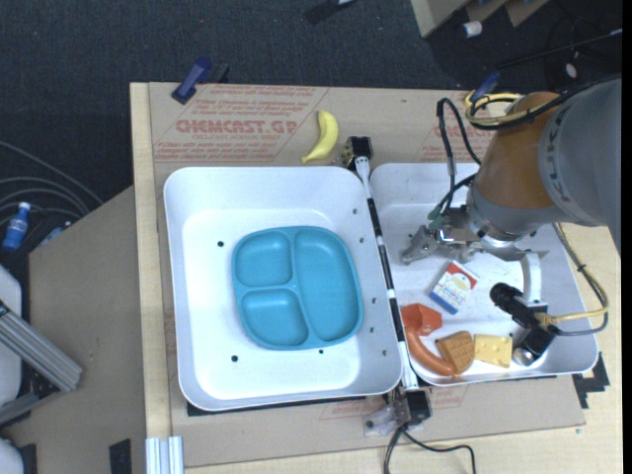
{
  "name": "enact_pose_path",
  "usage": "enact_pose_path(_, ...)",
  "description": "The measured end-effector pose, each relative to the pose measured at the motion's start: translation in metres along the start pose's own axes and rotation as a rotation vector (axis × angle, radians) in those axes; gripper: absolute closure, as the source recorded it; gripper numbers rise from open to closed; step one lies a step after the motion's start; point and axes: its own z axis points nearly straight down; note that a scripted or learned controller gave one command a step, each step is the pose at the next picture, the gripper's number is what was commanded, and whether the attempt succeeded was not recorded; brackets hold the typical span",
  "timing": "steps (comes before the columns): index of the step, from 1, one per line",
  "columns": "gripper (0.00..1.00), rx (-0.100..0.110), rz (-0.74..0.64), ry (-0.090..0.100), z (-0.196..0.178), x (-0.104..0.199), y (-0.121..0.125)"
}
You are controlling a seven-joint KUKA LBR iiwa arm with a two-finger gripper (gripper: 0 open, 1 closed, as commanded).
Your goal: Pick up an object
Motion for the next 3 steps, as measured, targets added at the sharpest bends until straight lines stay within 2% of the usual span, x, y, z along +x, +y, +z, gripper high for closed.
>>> enact_pose_path(1, 1.00, -0.002, 0.000, 0.000, -0.0103, 0.0005, 0.0006)
enact_pose_path(2, 0.00, -0.002, 0.000, 0.000, -0.0101, 0.0006, 0.0005)
enact_pose_path(3, 1.00, -0.003, 0.001, 0.000, -0.0201, 0.0009, 0.0009)
